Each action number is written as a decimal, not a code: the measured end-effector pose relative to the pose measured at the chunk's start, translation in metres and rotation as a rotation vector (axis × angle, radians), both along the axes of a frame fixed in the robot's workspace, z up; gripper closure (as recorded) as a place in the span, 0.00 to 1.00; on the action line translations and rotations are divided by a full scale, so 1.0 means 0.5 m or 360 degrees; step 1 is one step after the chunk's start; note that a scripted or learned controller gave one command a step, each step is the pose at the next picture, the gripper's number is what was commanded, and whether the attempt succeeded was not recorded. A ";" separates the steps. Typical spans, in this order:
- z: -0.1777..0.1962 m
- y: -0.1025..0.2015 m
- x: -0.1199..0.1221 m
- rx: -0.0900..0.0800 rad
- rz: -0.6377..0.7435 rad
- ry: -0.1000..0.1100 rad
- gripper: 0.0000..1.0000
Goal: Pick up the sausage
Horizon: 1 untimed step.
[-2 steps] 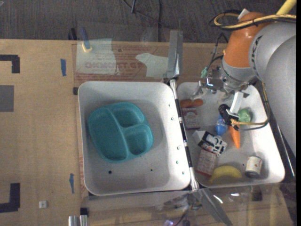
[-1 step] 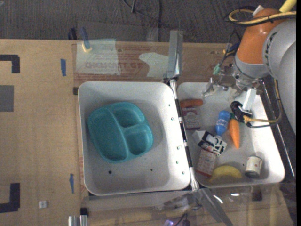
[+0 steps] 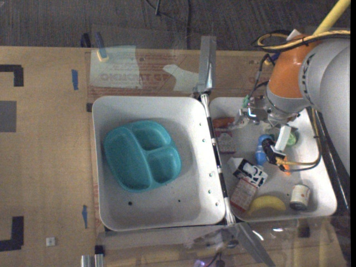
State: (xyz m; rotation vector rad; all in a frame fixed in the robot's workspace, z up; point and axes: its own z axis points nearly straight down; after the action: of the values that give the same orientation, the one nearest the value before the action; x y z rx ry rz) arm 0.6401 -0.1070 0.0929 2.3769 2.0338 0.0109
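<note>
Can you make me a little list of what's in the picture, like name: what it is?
left bin: holds a teal divided plate
right bin: holds many small things
banana: at the right bin's near edge
small can: just right of the banana
flat packet: left of the banana, tilted
sausage: a reddish-brown thing at the right bin's far left corner may be it; too small to be sure
arm: grey with orange band, over the right bin
gripper: low over the right bin's far side
</note>
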 end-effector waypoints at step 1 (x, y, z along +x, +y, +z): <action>-0.012 0.001 0.039 0.0016 -0.0337 0.0088 0.00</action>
State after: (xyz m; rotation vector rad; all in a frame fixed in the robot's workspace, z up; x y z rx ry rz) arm 0.6597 -0.1064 0.0868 2.6136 1.7953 -0.0468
